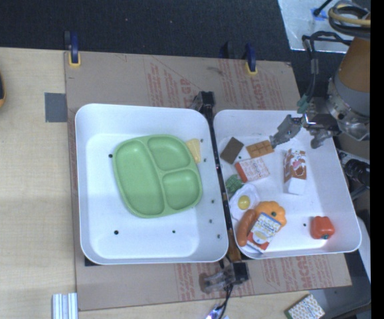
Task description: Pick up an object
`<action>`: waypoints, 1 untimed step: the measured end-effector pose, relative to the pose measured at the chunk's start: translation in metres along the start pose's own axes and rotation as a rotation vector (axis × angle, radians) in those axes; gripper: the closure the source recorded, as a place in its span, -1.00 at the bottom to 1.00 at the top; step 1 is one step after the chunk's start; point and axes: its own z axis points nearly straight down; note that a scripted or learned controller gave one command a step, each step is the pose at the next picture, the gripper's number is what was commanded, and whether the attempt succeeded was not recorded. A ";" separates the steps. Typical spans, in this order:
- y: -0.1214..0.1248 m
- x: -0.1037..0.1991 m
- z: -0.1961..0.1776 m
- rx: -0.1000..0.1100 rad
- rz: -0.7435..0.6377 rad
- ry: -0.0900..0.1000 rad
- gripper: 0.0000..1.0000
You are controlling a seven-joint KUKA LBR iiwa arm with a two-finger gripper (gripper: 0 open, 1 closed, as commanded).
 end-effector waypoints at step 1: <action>0.046 0.006 0.138 0.001 -0.004 -0.001 -1.00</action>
